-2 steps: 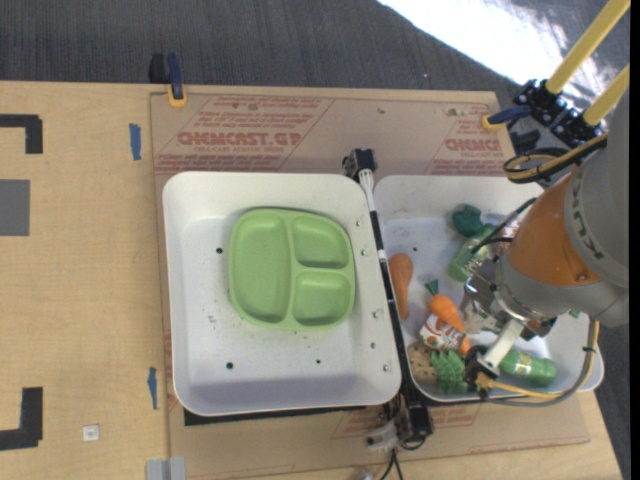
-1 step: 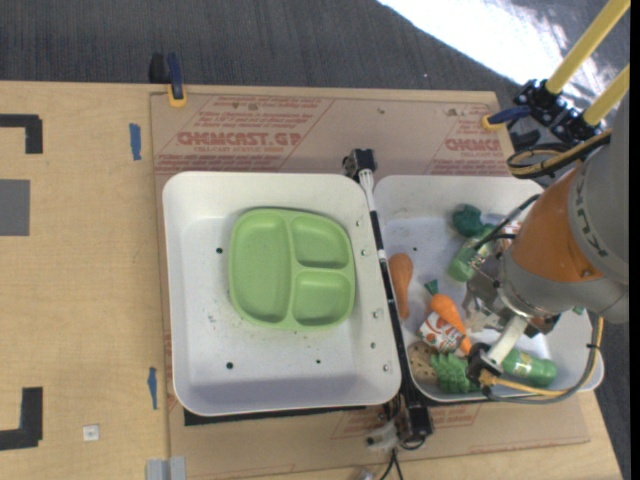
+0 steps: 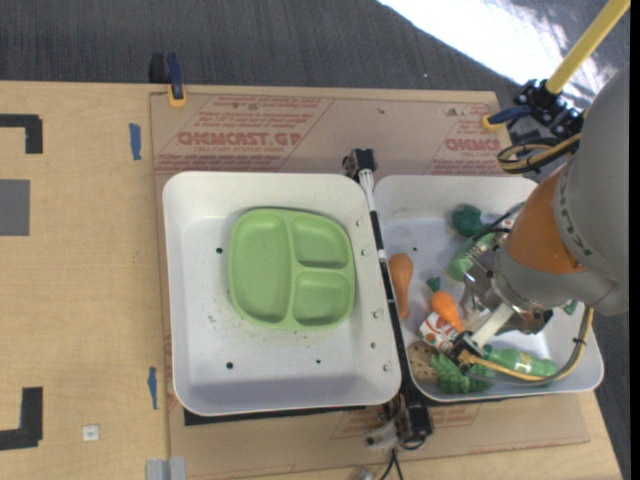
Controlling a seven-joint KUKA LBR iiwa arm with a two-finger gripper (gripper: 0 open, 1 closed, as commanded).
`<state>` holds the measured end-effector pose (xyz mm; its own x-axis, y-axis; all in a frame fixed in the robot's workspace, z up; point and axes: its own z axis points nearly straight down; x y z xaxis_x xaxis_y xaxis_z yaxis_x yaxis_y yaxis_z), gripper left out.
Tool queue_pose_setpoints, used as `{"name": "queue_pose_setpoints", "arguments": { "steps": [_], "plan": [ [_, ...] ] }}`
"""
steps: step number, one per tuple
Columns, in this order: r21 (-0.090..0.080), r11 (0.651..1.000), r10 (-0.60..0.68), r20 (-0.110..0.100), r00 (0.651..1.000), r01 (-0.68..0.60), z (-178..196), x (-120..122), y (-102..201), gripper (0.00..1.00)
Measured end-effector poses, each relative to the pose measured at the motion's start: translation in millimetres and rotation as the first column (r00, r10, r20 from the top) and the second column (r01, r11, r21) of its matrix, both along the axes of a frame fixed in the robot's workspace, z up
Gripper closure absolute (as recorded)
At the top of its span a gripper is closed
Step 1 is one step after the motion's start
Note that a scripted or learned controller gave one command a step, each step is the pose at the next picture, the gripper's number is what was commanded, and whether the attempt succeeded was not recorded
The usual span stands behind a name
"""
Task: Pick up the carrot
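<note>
Camera view, right bin: gripper low near front edge, finger spread impossible to tell, tip just beside small carrot. Second carrot-like piece against left wall. Approach step; next, close squarely on carrot, lift clear.

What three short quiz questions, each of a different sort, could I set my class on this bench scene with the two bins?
1. True or false: the green divided plate lies in the left bin.
2. Which bin holds the carrot? A) left B) right
3. Fill in: the gripper hangs over the ____ bin.

Key: 1 true. 2 B, the carrot lies in the right bin, by its left wall. 3 right.
</note>
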<state>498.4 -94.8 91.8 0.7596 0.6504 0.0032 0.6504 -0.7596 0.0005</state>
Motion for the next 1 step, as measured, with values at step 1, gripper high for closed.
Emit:
{"name": "queue_pose_setpoints", "arguments": {
  "steps": [1],
  "plan": [
    [-0.001,0.967,-0.256,-0.004,0.967,0.256,92.6,-18.9,101.9,1.0]
  ]
}}
